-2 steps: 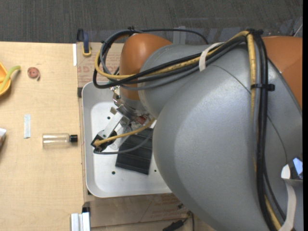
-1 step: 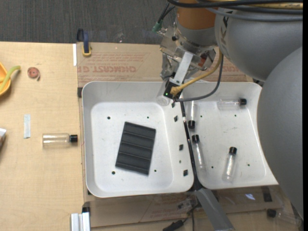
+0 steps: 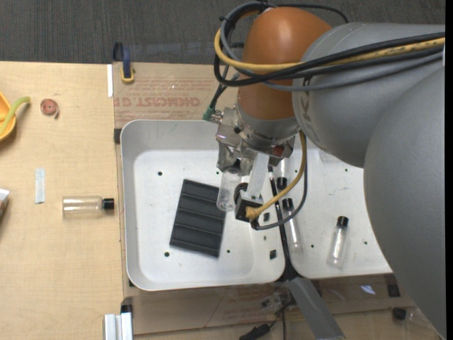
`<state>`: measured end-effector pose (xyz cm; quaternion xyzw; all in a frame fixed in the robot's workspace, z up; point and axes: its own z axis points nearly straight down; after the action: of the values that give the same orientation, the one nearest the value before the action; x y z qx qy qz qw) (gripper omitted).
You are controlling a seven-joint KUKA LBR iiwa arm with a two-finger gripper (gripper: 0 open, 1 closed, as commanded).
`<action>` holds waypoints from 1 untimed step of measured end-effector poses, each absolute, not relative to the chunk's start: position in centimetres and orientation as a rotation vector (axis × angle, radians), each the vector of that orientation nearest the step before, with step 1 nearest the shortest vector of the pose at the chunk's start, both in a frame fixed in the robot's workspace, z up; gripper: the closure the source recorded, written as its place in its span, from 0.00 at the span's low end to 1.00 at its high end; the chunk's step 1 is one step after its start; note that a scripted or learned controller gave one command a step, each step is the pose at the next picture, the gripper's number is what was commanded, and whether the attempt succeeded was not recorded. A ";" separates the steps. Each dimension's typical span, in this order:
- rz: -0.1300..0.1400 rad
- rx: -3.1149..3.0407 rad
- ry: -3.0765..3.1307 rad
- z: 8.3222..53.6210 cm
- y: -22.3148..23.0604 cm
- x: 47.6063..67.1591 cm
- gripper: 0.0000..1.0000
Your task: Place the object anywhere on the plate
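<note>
A black ribbed rectangular plate (image 3: 197,219) lies tilted on the floor of the left bin (image 3: 141,190). My gripper (image 3: 237,184) hangs below the orange band, over the plate's upper right corner. A clear vial (image 3: 226,190) stands nearly upright between its fingers, and the gripper is shut on it. The vial's lower end sits at the plate's right edge; I cannot tell whether it touches the plate.
A second clear vial with a black cap (image 3: 337,241) lies in the right bin (image 3: 354,183). A clear bottle (image 3: 86,205) lies on the wooden bench left of the bins, near a small white strip (image 3: 39,186). The arm's bulk covers the right bin's far side.
</note>
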<state>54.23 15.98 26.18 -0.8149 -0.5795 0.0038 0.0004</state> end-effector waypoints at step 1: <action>0.011 -2.423 -1.998 22.0 21.7 49.0 1.00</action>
<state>49.02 21.69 21.97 -0.7714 -0.6363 0.0036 0.0004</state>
